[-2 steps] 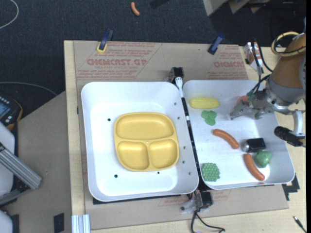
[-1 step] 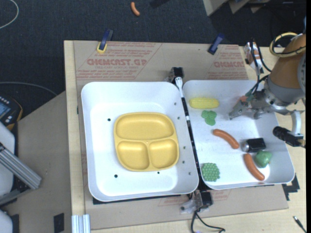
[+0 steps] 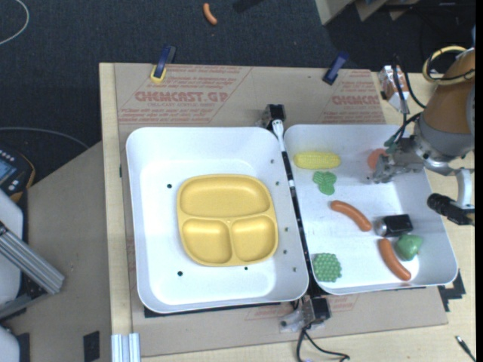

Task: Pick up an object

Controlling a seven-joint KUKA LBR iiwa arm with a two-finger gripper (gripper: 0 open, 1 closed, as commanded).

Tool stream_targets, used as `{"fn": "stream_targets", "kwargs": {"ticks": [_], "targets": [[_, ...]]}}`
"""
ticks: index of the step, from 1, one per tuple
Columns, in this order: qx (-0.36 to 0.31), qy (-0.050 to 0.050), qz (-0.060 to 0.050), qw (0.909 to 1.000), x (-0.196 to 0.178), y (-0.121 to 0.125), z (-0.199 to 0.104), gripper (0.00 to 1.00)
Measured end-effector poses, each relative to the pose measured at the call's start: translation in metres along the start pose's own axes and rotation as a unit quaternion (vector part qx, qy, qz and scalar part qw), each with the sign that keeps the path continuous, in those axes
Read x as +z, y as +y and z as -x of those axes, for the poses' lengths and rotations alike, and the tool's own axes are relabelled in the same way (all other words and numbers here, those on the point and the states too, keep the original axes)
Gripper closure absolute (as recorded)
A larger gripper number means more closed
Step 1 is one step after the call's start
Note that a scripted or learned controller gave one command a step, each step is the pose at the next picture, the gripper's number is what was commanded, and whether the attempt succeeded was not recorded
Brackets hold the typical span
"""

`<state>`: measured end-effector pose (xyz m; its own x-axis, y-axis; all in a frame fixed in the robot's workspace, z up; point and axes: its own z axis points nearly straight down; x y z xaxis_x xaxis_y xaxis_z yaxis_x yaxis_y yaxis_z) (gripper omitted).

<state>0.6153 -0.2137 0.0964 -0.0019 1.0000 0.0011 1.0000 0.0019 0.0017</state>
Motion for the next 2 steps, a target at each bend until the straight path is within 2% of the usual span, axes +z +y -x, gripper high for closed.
{"fn": "stream_targets", "kwargs": {"ticks": [1, 2], "targets": [[0.001, -0.002, 0.002, 1.0000, -0.057, -0.008, -0.003, 1.00], [0.000, -0.003, 0.004, 1.0000, -0.122, -0.005, -0.001, 1.00]]}}
